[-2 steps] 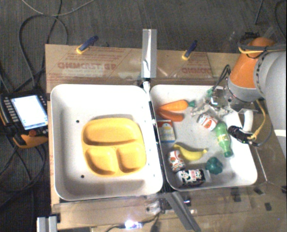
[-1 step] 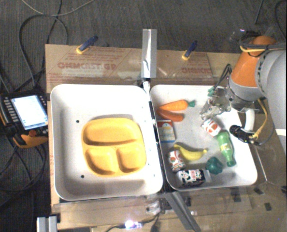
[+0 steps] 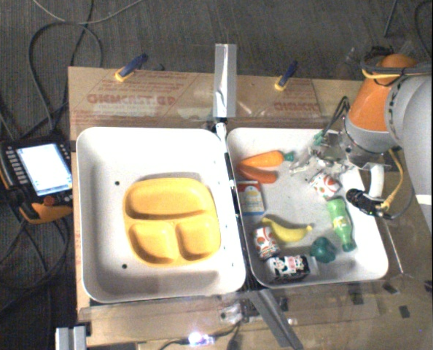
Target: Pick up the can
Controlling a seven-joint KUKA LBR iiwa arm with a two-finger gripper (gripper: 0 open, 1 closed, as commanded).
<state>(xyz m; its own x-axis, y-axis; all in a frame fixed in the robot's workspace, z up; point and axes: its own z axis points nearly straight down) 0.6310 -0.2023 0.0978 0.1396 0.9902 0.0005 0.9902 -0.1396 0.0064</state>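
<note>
Your claw [image 3: 320, 165] hangs low over the far right part of the right bin [image 3: 369, 268]; you cannot tell how it is set. Just beneath it on the near side lies a red-and-white can [image 3: 326, 186], tilted on its side, touching or nearly touching the claw. Near of that can lies a green bottle [image 3: 340, 223], with a dark green cup [image 3: 323, 249] beside it. A carrot [image 3: 262, 163] lies far left in this bin, a banana [image 3: 289, 231] mid-bin, a second small can [image 3: 266, 241] against it, and a black-and-white can [image 3: 289, 267] at the near wall. Your left bin [image 3: 100, 195] holds a yellow tray [image 3: 173, 219].
</note>
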